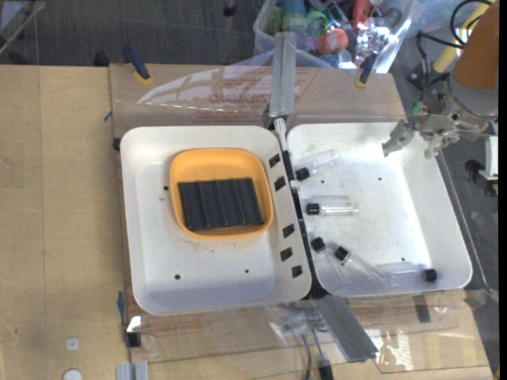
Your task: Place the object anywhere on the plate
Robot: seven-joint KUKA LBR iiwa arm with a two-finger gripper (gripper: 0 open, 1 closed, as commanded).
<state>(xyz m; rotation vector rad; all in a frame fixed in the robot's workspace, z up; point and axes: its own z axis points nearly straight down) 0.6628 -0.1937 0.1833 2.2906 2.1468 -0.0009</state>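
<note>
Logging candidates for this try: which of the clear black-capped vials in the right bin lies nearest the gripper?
The clear plastic vial at the right bin's upper left, nearest the gripper; the other vials lie lower.

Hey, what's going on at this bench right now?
A grey robot arm with an orange band reaches in from the right, its gripper over the upper right corner of the right bin, holding nothing that I can see. Several clear vials with black caps lie in that bin. In the left bin sits an orange plate with a dark ridged block already lying on it.
</note>
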